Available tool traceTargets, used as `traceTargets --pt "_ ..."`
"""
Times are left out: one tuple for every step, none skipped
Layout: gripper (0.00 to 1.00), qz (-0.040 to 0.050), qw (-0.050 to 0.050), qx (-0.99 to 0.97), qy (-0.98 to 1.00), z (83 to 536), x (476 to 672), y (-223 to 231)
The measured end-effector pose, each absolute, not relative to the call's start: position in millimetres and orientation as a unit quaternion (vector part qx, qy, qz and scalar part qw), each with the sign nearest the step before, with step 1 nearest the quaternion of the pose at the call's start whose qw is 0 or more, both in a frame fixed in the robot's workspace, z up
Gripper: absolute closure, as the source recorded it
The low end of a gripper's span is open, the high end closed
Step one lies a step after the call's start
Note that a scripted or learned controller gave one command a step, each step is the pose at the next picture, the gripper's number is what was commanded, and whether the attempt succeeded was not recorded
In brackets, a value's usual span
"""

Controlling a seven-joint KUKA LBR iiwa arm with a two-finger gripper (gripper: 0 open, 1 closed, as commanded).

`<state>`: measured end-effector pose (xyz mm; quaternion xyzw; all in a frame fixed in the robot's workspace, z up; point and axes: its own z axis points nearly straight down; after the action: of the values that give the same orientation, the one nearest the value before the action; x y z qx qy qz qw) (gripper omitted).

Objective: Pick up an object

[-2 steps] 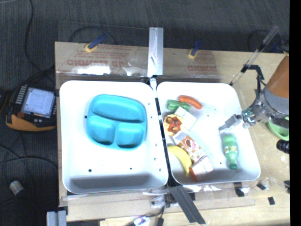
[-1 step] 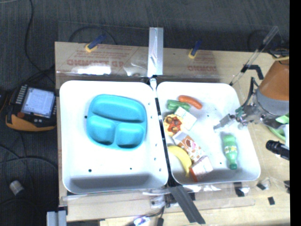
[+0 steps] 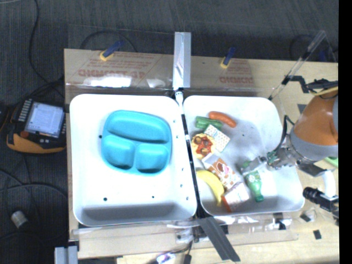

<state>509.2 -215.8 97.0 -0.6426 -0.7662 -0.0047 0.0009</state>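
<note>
The right bin (image 3: 258, 111) holds several toy food items. A red sausage (image 3: 223, 118) and a small green piece (image 3: 202, 122) lie at its back. A printed carton (image 3: 210, 142) and a second carton (image 3: 222, 169) lie along the left side. Near the front sit a yellow banana (image 3: 212, 183), a red and white box (image 3: 236, 194) and a green bottle (image 3: 254, 185). My gripper (image 3: 254, 164) is low in the right half of this bin, just above the green bottle's top. I see nothing held in it.
The left bin (image 3: 88, 197) holds a blue three-compartment tray (image 3: 136, 142). The arm's orange band (image 3: 318, 122) hangs over the right bin's right wall. A handheld device (image 3: 41, 122) lies on the floor at the left. Clips and tubing sit at the bench's back.
</note>
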Motion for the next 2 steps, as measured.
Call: traceTargets --pt "0.00 -0.0027 -0.006 -0.746 -0.666 91 487.6 -178" --pt "0.00 0.0026 0.000 -0.797 -0.604 183 482.6 -207"
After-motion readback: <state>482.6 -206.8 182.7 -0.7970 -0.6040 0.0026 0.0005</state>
